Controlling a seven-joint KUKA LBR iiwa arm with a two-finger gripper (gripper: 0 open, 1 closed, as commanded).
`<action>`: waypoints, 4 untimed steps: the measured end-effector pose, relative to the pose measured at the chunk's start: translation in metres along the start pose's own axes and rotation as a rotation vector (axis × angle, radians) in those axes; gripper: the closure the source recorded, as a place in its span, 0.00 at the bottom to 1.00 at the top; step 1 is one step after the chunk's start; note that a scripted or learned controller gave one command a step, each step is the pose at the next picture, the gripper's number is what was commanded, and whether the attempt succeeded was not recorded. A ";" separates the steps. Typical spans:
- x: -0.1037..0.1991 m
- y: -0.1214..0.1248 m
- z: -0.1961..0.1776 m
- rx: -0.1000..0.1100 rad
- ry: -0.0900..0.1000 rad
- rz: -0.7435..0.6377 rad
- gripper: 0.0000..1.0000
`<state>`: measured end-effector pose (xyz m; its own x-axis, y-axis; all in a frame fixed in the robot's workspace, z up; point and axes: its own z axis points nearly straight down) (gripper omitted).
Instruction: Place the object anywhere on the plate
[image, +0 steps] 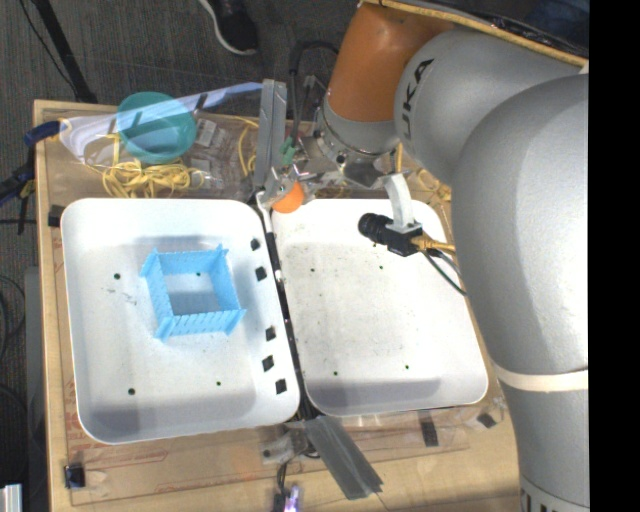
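Observation:
A small orange object (288, 199) sits at the far left corner of the right bin (380, 330), close to the wall between the bins. My gripper (284, 187) is directly over it, reaching down from the grey arm with the orange band, and its tip hides the object's upper part. A blue square plate (200, 322) with ribbed raised sides lies flat in the middle of the left bin (110, 380), well to the left of the gripper and nearer the camera.
A black plug with a cable (388, 232) hangs from the arm over the far part of the right bin. Behind the bins lie a teal bowl (156, 125) and tangled yellow cord (145, 179). Small black clips (268, 335) line the divider.

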<state>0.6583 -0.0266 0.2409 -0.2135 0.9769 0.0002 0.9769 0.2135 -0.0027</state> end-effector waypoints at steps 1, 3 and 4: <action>0.000 0.000 -0.010 0.000 0.000 -0.003 1.00; 0.078 0.015 0.050 0.001 0.000 -0.191 0.00; 0.161 -0.027 0.071 0.002 0.000 -0.231 0.00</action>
<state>0.5979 0.1245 0.1702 -0.4312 0.9023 0.0006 0.9023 0.4312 -0.0042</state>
